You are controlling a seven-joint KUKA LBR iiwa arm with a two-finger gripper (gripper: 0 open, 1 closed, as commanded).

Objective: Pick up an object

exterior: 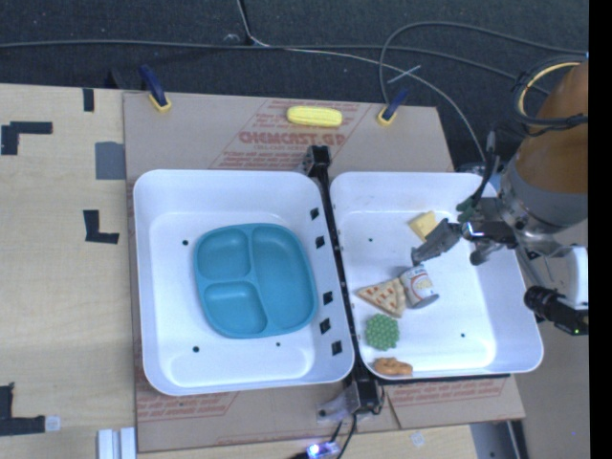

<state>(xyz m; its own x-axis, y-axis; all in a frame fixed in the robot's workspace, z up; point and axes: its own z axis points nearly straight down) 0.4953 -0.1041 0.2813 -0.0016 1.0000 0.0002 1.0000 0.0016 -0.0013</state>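
Camera view: in the right bin (497, 352), nearest me, a nugget (393, 366), then broccoli (382, 331), pizza (383, 296). The can (419, 286) beside the pizza looks light, stiff, slippery; I'd pinch its sides. My hand (442, 242) hovers above it, fingers apart, empty.

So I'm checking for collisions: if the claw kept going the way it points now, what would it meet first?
Probably the small can, just below-left of the claw; the pizza slice lies beyond. Height above the bin is unclear.

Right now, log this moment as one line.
end effector above right bin | near can | nothing visibly held | blue tray in left bin
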